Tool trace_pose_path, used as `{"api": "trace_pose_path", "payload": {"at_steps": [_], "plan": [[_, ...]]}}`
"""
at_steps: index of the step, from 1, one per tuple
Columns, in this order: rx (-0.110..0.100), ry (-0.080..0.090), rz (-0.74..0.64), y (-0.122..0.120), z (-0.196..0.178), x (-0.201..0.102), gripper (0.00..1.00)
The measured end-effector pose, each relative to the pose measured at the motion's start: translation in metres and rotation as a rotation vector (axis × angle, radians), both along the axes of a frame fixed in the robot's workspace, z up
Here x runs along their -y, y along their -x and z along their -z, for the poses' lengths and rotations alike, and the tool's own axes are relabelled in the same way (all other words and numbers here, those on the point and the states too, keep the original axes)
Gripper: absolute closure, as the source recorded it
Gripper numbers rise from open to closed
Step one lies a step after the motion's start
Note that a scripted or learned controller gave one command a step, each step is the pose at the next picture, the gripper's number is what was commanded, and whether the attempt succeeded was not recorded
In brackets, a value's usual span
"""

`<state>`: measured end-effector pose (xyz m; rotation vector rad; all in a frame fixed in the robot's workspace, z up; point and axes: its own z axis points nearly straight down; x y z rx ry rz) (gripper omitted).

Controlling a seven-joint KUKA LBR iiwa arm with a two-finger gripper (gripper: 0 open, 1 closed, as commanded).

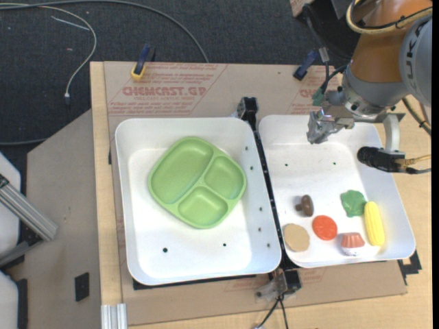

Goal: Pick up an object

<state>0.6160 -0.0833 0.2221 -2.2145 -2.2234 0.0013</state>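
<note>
Two white bins are seen side by side on the desk (171, 88), which is covered with printed cardboard. The left bin (137, 252) holds a green plate (197, 181) with three compartments, lying flat near the middle of the bin and turned at an angle to its walls.

The right bin (288, 139) holds a cluster of small things at its near end. A brown lump (304, 203) lies nearest the middle of the bin. Just near of it, a tan disc (296, 237) rests close to the near-left corner. A red tomato (325, 227) is placed to the right of the disc, apart from it. A pink cupcake (351, 242) sits to the right of the tomato. A green leafy piece (352, 202) lies farther back, and a yellow corn cob (374, 223) lies just beside it on the right, lengthwise from far to near.

The arm (384, 40) is seen entering from the right, over the far end of the right bin. The claw (319, 131) is held at the far part of that bin, well apart from the cluster. Nothing is seen between its fingers; whether they are spread or pressed together cannot be told.

Blue clamps (142, 60) are seen at the far edge of the cardboard.
</note>
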Motion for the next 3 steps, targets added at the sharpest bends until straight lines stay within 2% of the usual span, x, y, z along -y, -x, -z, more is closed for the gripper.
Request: {"api": "trace_pose_path", "payload": {"at_steps": [3], "plan": [[-0.002,0.000,-0.001,0.060,0.006,-0.149,1.00]]}}
